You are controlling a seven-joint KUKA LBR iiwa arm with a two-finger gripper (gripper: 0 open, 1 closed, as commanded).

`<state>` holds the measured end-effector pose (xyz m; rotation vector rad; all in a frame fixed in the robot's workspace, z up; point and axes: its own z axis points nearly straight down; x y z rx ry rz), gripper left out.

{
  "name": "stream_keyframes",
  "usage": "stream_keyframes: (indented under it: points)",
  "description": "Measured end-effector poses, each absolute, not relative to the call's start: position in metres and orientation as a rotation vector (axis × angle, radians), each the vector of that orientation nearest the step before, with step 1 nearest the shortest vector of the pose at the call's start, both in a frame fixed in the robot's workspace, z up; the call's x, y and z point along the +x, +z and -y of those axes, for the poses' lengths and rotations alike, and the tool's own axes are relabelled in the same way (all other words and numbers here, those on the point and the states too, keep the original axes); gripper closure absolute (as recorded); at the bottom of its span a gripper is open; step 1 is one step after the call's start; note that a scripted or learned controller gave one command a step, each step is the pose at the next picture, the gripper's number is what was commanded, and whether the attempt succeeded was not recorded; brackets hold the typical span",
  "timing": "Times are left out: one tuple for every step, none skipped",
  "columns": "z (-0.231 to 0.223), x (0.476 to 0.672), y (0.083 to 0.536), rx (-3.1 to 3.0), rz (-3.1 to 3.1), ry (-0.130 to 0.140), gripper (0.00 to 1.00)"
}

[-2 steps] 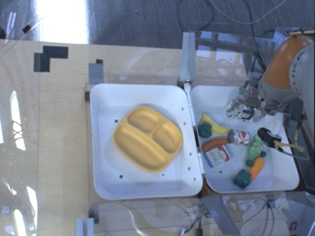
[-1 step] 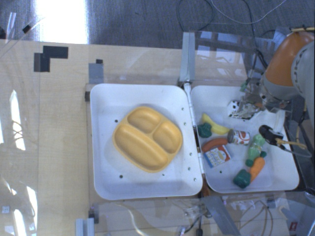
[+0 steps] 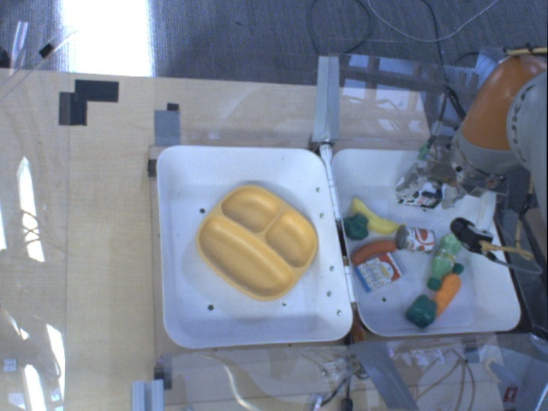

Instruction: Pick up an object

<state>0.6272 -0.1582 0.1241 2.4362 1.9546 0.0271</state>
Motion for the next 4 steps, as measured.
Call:
stream_keyframes:
  points:
    - [0.174, 0.611, 0.088, 2.39, -2.029, 0.008, 0.0]
    - [0.172, 0.614, 0.101, 2.384, -2.027, 0.019, 1.0]
    - [0.172, 0.614, 0.101, 2.384, -2.027, 0.019, 0.0]
    - [0.171, 0.617, 0.113, 2.378, -2.027, 0.027, 1.0]
